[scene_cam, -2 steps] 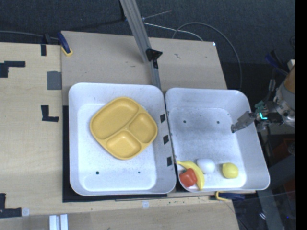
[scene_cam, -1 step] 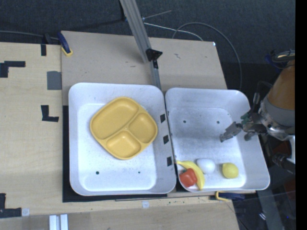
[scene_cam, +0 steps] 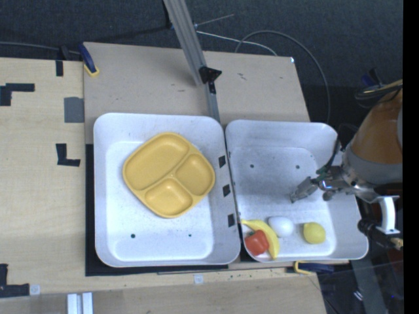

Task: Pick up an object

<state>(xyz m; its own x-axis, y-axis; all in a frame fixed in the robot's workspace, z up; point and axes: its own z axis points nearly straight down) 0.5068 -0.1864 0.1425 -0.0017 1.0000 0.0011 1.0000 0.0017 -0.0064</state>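
The right bin (scene_cam: 275, 139) holds several small objects along its near edge: a yellow banana (scene_cam: 269, 235), a red round item (scene_cam: 256, 243) touching it, a white egg-shaped item (scene_cam: 281, 226) and a yellow lemon-like ball (scene_cam: 314, 233). My gripper (scene_cam: 309, 196) hangs over the right side of this bin, a little beyond the white item and the yellow ball. Its fingers stand apart, open, and nothing is between them. The grey arm with its orange band (scene_cam: 383, 133) comes in from the right.
The left bin (scene_cam: 111, 234) holds a yellow divided plate (scene_cam: 169, 173). A grey pole (scene_cam: 186, 31) rises from the back of the bench between the bins. Cables (scene_cam: 275, 41) lie behind the right bin.
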